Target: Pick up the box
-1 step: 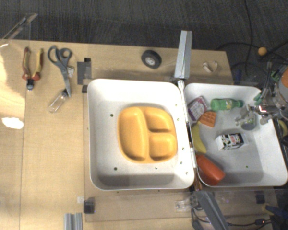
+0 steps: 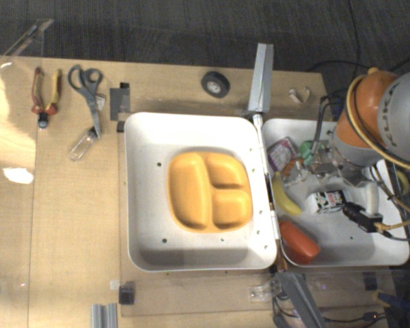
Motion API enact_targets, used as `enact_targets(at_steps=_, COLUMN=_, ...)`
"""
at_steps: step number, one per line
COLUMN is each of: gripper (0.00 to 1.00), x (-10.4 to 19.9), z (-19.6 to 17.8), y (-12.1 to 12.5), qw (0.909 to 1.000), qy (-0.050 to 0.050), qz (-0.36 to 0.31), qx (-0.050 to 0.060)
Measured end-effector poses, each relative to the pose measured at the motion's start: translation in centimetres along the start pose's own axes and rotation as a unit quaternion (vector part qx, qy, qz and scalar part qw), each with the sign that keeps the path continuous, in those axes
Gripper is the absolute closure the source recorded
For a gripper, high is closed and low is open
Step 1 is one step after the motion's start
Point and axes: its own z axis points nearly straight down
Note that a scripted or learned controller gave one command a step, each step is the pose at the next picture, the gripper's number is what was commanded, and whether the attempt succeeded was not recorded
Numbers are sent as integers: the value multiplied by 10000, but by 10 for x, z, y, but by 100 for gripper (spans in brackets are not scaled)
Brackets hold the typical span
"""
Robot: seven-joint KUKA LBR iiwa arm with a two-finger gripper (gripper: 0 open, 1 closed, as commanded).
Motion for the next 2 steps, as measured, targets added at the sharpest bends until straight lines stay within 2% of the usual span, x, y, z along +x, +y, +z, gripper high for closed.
enact_targets(at_steps=1, gripper=0, x=18, z=13, y=55, qw=9981, qy=-37, qz=-610, qx=36)
enact_targets(at_steps=2, gripper=100, x=19, z=2, y=56, qw=9980, qy=-39, qz=-634, qx=22)
